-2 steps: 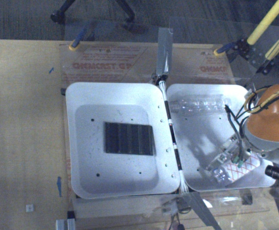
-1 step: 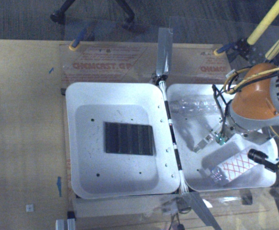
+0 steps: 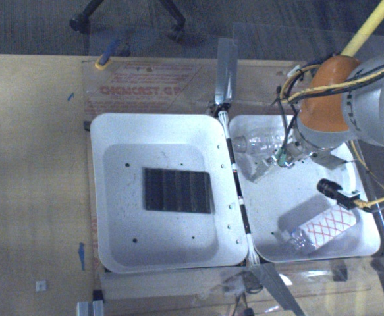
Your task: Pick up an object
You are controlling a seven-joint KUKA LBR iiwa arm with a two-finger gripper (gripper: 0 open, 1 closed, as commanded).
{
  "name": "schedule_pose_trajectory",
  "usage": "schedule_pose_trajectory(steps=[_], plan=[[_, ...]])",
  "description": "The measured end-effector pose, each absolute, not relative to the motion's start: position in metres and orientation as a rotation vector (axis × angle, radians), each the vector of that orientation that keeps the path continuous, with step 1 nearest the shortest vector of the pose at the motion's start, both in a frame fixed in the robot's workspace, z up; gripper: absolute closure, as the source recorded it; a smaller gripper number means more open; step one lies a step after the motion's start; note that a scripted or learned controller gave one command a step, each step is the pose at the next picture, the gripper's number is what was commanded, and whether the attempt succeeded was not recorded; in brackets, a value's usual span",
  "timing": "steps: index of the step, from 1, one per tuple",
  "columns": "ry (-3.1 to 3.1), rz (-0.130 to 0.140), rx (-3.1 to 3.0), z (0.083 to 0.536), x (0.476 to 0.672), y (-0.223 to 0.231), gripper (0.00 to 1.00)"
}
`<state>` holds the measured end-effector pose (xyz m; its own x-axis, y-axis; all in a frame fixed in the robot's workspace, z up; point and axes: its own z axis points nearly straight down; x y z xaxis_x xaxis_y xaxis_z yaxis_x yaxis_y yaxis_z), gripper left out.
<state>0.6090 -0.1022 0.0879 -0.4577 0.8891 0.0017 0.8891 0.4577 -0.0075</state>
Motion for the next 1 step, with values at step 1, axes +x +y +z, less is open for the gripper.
schedule_pose_trajectory(steps=[1], plan=[[-2.729, -0.003, -1.567, 0.0881, 0.5962, -0.1279, 0.00]])
